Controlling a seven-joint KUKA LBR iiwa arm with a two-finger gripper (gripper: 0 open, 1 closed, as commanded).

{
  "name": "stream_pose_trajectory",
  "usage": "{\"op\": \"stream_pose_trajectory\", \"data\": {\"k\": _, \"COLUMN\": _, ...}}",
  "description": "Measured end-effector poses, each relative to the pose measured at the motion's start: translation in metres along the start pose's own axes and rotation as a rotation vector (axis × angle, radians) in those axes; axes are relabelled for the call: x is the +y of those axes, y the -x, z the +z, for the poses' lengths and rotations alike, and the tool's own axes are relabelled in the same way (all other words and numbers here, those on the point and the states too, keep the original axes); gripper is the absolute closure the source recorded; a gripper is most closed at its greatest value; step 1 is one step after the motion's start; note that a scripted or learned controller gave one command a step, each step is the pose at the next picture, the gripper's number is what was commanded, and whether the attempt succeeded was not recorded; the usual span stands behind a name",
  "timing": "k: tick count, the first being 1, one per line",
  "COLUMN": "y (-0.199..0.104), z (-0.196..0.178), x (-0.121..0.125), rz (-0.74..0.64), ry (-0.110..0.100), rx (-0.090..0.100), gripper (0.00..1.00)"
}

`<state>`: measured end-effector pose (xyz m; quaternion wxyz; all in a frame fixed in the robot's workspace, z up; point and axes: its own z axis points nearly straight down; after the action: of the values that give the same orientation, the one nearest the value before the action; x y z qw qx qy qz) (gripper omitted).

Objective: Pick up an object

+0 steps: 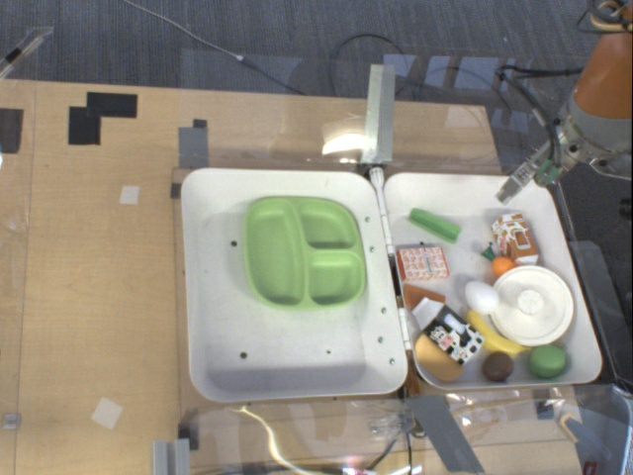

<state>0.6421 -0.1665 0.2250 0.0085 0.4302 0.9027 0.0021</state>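
Over the right bin's (569, 228) far corner I see my gripper (518, 183) hovering (fingers' state unclear to me), above the cylinder (435, 225) and carton (513, 237).

Desk (89, 295): pale wood top, with black tape patches (99, 114) near its far left corner and small pale squares (130, 195) scattered on it. Left bin (213, 364): shallow, white, rounded corners, holding a green divided tray (303, 250) with three compartments, set slightly toward the far side. Right bin (465, 191) sits just beside it; the two rims meet along a narrow seam. A grey metal bracket (380, 117) stands upright at the far end of that seam. Grey carpet (247, 18) lies beyond the desk, crossed by a thin pale cable (163, 23) and a dark looped cable (361, 43). More cables (297, 448) trail along the near edge.
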Motion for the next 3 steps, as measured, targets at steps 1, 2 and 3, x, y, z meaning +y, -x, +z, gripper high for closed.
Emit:
{"op": "stream_pose_trajectory", "data": {"k": 1, "y": -0.001, "z": 0.004, "x": -0.001, "rz": 0.000, "ry": -0.005, "rx": 0.006, "gripper": 0.00}}
{"op": "stream_pose_trajectory", "data": {"k": 2, "y": -0.003, "z": 0.127, "x": -0.004, "rz": 0.026, "ry": -0.005, "rx": 0.005, "gripper": 0.00}}
{"op": "stream_pose_trajectory", "data": {"k": 3, "y": -0.013, "z": 0.136, "x": -0.039, "rz": -0.204, "ry": -0.004, "rx": 0.007, "gripper": 0.00}}
